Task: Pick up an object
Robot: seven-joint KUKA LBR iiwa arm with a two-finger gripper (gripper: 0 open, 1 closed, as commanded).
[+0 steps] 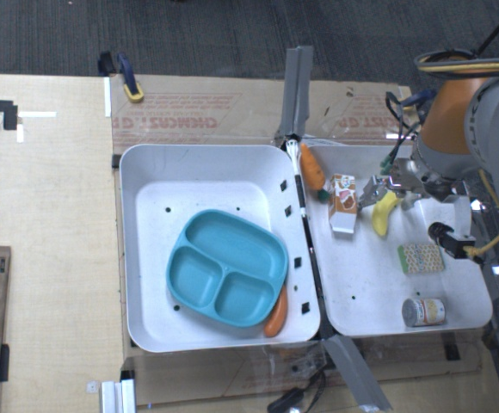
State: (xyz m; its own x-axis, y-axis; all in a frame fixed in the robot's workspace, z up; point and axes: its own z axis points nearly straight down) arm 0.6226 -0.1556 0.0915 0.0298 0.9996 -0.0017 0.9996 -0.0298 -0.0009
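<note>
Arm entered from right; grey wrist w/ orange band [446, 119] seen over the back right of the right-hand shallow white bin [378, 312]. Two-finger gripper [380, 189] is lowered into that bin, metallic fingers [372, 194] pointing left/down at the top end of a small yellow banana-shaped toy [382, 214]. Finger opening: cannot be told from this view, tips being small and merged w/ the banana's upper end; whether the banana sits between them or merely beside them cannot be told either. Banana appears to lie on the bin floor, so no lift is judged to have been made yet. Other candidates in same bin: white and red carton [343, 203] upright just left of gripper, orange carrot-shaped toy [313, 170] near the divider at back, speckled green-grey sponge-like block [421, 257] right of centre, small silver tin can [423, 311] on its side near front. Left-hand white bin [142, 231] holds a blue three-compartment plastic plate [228, 268] w/ an orange sausage-like toy [276, 316] resting against its front right edge; both well apart from gripper. Status est.: approach done, grasp unconfirmed, closing (if not made) + raise + check of hold left. Banana taken as probable target; carton close enough to be knocked.
</note>
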